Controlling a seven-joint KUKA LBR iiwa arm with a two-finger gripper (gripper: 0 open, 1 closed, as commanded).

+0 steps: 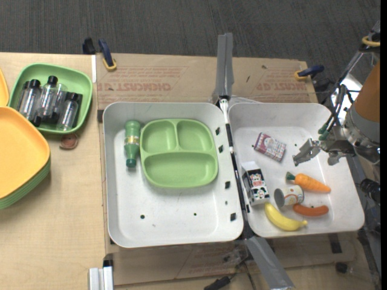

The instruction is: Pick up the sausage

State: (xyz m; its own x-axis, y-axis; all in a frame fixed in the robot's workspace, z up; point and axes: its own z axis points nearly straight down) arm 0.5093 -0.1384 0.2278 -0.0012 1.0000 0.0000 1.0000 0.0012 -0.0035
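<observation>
The gripper [318, 150] hangs over the right bin [338, 219], its two fingers spread apart with nothing between them. Taking the carrot [312, 183] as the landmark, the gripper sits just above and beyond it, toward the far side of the bin, with one grey finger [305, 151] reaching out to the left.

The sausage [311, 210], reddish-orange and lying flat, is just on the near side of the carrot, close to the bin's front wall and well apart from the gripper. A small white cup [289, 196] lies on its side, touching or nearly touching the carrot's left end. A banana [283, 217] lies nearer the front and to the left of the carrot. A black-and-white carton [256, 186] is farther left, and a pink packet [269, 146] lies beyond the carrot, to the left.

Well to the left of the carrot, the left bin [169, 225] holds a green divided plate [179, 152] and a green bottle [132, 142] beside it.
</observation>
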